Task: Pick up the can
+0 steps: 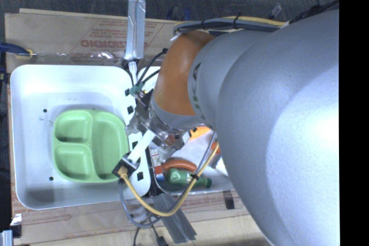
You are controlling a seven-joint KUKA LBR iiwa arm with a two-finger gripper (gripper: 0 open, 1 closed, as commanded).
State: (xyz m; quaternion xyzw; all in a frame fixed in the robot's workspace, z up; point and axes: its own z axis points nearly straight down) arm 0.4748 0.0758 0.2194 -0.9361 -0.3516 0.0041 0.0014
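Note:
My arm's orange band [176,80] and grey body cover most of the right bin [222,187]. The gripper [164,150] hangs under the wrist, low over the right bin's left part, close to the wall between the bins. Just below it lie a red-orange rounded thing [176,165] and a green thing with a dark tip [187,179]. An orange patch [200,132] peeks out beside the wrist. I cannot make out a can among these; the arm hides the rest of that bin.
The left bin [29,95] holds a pale green divided tray [86,144]. A metal post [136,29] stands behind the bins. Brown cardboard [75,31] lies under both bins, with dark carpet beyond.

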